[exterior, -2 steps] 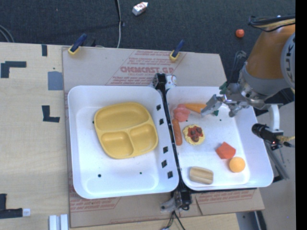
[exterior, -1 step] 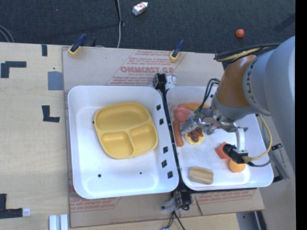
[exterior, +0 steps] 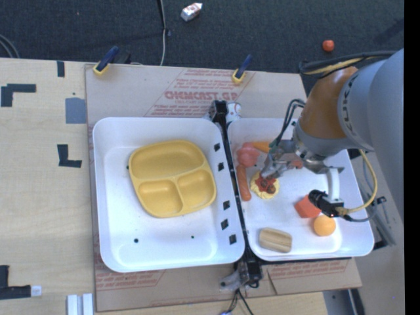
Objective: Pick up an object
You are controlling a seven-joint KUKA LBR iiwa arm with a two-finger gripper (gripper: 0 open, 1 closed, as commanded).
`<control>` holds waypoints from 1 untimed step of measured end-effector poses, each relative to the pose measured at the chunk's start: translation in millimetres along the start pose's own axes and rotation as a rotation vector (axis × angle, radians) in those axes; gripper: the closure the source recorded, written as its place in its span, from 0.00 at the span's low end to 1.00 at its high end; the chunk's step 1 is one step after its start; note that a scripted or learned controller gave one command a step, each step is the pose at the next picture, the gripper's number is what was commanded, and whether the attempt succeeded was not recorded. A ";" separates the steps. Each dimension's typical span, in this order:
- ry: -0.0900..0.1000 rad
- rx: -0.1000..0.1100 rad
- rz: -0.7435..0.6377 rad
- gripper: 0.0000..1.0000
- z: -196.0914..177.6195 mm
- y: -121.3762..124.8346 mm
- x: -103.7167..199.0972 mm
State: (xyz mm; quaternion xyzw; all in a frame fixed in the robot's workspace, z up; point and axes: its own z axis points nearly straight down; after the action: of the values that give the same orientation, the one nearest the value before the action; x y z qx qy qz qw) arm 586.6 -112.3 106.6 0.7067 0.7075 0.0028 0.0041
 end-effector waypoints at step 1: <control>0.001 0.004 0.000 0.00 1.7 -1.3 0.0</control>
State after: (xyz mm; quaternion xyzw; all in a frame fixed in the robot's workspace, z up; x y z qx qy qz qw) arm 585.3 -112.2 104.8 0.7067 0.7075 0.0015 0.0023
